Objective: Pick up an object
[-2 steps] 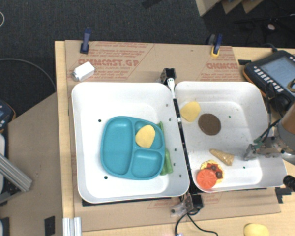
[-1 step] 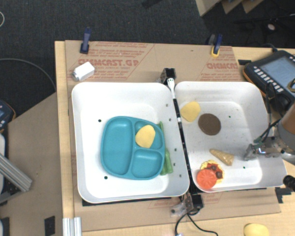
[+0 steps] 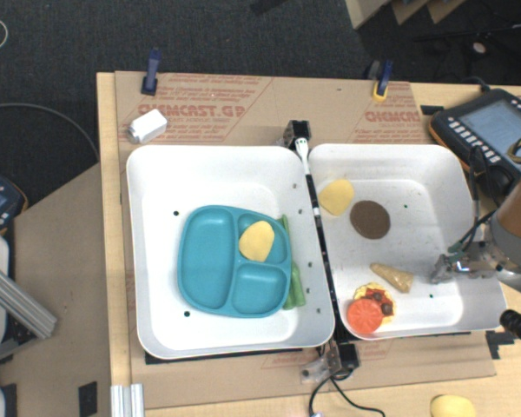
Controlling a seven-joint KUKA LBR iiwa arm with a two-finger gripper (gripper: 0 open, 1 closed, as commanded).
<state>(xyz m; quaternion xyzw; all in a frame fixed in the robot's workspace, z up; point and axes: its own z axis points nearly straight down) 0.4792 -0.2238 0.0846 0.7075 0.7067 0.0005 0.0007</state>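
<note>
- End effector (image 3: 441,270) — seen at the right side of the right bin (image 3: 417,159), low over the bin floor; whether it is spread or pressed together cannot be told, and nothing shows pinched in it.
- Tan cone-shaped piece (image 3: 392,276) — lies on the bin floor just to the left of the end effector, apart from it.
- Orange-red round piece with dark spots (image 3: 366,311) — further left of the end effector and nearer the front wall of the right bin, just beside the cone.
- Brown disc (image 3: 370,219) — left of the end effector and toward the back of the bin; a pale yellow piece (image 3: 336,196) lies just beside it, near the dividing wall.
- Left bin (image 3: 156,259) — well to the left of the end effector; it bears a teal divided tray (image 3: 210,268) with a yellow piece (image 3: 257,241) in its upper right compartment and a green strip (image 3: 293,287) along its right edge.
- Tabletop (image 3: 243,102) — carries both bins.
</note>
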